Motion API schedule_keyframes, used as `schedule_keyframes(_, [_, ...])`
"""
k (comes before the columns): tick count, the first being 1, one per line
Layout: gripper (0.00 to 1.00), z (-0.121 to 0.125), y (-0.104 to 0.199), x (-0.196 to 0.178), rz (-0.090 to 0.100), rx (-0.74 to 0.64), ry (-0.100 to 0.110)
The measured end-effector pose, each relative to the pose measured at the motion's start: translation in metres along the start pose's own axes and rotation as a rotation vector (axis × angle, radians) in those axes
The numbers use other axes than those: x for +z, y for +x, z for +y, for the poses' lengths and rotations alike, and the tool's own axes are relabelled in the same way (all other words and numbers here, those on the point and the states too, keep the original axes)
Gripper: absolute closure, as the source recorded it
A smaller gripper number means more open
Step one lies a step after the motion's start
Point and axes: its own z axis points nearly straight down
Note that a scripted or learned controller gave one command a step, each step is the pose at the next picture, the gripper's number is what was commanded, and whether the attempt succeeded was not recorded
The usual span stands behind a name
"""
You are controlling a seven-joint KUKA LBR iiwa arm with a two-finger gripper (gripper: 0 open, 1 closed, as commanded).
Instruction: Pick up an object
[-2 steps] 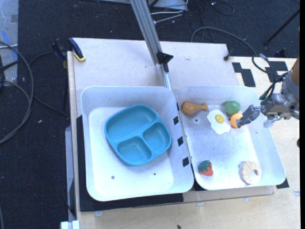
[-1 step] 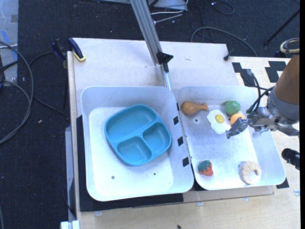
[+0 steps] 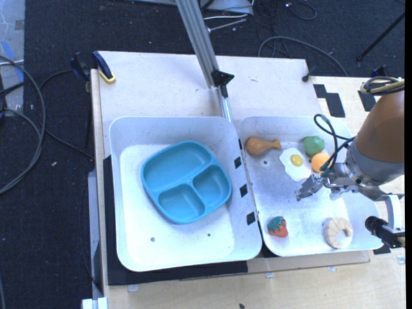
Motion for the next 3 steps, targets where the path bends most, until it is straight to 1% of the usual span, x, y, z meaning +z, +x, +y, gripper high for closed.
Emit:
schedule_keyframes(1, [0.0, 0.009, -0.001, 0.054, 0.0, -0.001, -0.002])
schedule_keyframes(2, [1.0, 0.01, -0.001, 0.041, -0.002, 0.0, -0.007])
schedule_keyframes(3, [1.0, 0.014, -0.009, -0.02, -0.004, -0.003, -0.013])
